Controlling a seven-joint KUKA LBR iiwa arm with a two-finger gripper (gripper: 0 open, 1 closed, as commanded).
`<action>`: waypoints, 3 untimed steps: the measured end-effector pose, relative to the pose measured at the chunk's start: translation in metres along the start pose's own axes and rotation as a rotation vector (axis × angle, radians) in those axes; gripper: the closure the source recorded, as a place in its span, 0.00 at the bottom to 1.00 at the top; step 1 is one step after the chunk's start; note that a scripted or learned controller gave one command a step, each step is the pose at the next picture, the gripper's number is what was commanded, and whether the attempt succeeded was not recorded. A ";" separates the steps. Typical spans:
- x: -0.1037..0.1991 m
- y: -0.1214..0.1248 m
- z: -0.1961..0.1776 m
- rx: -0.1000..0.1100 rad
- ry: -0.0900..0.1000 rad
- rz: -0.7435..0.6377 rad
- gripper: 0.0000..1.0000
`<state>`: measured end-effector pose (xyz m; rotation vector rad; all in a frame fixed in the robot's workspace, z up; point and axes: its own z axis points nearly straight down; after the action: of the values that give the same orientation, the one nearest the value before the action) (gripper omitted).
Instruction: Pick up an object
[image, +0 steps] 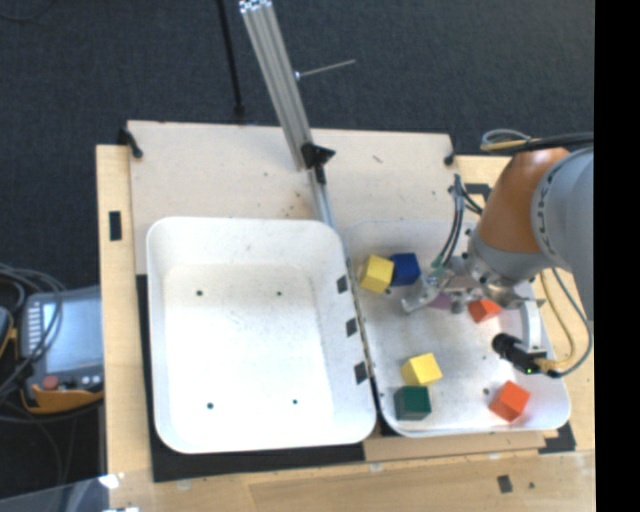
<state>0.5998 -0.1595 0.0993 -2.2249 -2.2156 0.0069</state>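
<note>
In the right bin (560, 415), which filled the lower right part of the frame, several small blocks lay scattered. A yellow block (377, 273) and a blue block (405, 267) sat touching each other near the upper left corner of this bin, the blue one on the right. Lower down, a second yellow block (421, 369) lay near the left wall, and a green block (412, 402) sat just below it, very near. An orange block (509, 400) rested toward the lower right of the bin, apart from the others. Another orange block (483, 310) was seen at the middle right, just beside the lower part of the wrist and partly covered by it.

The gripper (432, 293) was low over the bin, right of the yellow and blue pair and left of the partly covered orange block. Nothing could be seen between it and any block, and whether it was released or clenched I cannot tell, because the wrist hid it from above.

The arm (535, 215), grey with an orange band, came in from the right edge of the frame. The left bin (165, 250) occupied the middle left. A slanted metal rail (285, 95) ran from the top centre down to between the bins.
</note>
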 end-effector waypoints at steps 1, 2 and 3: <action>-0.001 0.002 -0.015 -0.009 0.001 0.005 1.00; 0.004 0.004 -0.061 -0.011 0.001 -0.008 1.00; 0.003 0.006 -0.126 -0.014 0.000 -0.007 1.00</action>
<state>0.6066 -0.1559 0.2253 -2.2234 -2.2306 -0.0083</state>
